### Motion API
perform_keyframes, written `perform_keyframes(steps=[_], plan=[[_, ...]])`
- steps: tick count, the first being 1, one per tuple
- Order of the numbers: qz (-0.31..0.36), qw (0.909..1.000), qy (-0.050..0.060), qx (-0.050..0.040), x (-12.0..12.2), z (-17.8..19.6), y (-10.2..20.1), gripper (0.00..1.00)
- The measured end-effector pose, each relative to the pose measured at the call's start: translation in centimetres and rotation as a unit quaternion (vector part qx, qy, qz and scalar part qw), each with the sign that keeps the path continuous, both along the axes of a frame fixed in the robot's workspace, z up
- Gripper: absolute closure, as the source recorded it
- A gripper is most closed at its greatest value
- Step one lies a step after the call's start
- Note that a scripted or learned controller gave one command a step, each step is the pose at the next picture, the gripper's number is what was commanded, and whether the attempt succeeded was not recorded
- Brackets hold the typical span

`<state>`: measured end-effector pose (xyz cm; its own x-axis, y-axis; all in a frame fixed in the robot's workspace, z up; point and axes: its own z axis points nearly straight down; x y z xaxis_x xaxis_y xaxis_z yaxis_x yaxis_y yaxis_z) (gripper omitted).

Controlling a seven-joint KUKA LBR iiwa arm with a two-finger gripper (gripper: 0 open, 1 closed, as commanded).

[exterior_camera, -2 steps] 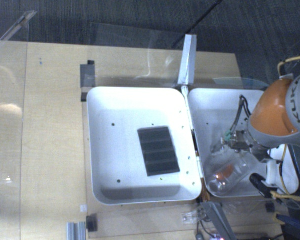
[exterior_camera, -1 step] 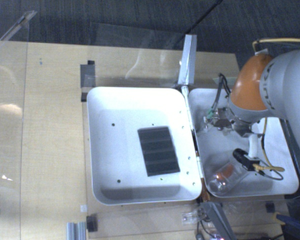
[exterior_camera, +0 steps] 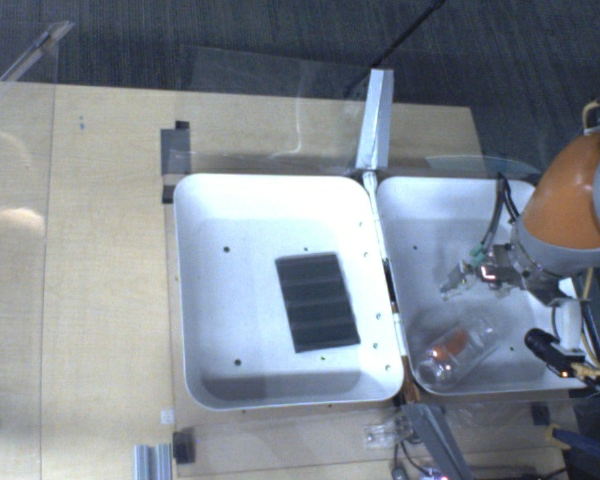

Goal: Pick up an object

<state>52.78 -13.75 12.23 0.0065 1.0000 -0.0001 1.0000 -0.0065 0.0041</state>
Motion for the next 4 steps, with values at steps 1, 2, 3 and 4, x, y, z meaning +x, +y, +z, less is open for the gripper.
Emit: perform_keyframes(steps=[1, 2, 3, 4], plan=[[0.109, 0.9940, -0.002, -0.0014, 0.2, 5.0, -3.3, 0.00], [0.149, 0.9888, -0.006, -0.0022, -1.6, -3.2, 3.3, 0.00], [0.089, 0.9961, -0.005, -0.0010, 5.2, -3.3, 4.5, 0.00], [0.088, 0.9961, -0.002, -0.0003, 2.6, 7.3, 9.1, 0.00]])
